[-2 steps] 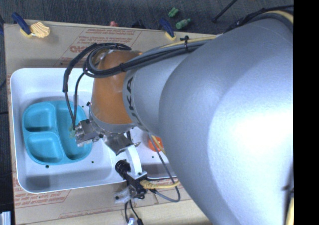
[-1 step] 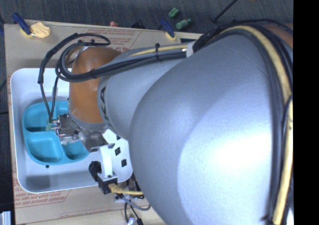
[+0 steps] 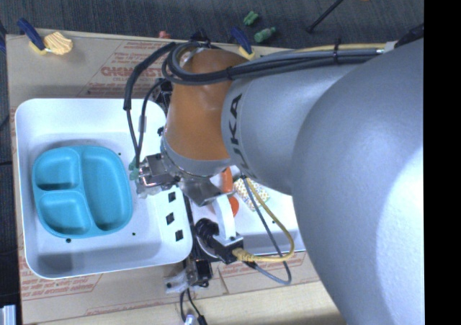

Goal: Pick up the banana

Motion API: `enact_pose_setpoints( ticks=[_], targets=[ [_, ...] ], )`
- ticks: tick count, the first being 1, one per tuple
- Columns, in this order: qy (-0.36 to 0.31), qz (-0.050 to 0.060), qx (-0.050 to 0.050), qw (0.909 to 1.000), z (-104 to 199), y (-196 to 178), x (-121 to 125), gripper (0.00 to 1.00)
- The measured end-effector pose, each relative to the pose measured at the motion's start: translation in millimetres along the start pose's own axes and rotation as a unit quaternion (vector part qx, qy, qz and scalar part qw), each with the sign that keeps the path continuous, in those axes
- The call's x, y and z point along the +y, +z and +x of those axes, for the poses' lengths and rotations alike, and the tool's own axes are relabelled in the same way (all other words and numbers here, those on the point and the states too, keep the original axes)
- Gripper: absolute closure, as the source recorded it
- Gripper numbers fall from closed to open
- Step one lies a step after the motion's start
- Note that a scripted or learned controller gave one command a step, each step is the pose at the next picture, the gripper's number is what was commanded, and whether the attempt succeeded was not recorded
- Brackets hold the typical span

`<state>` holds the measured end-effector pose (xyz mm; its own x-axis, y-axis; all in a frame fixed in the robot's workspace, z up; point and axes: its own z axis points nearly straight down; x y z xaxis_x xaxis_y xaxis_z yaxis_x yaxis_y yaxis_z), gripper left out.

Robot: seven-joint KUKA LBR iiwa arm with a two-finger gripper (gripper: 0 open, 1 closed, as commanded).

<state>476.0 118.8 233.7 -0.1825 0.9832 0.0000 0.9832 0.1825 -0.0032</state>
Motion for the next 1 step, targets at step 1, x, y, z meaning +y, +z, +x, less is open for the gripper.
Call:
enact_pose_setpoints(
  ticks=[1],
  targets=[
    [-0.053, 0.0, 0.0, 0.9986, -68.7, 20.0, -12.5, 1.0]
  ],
)
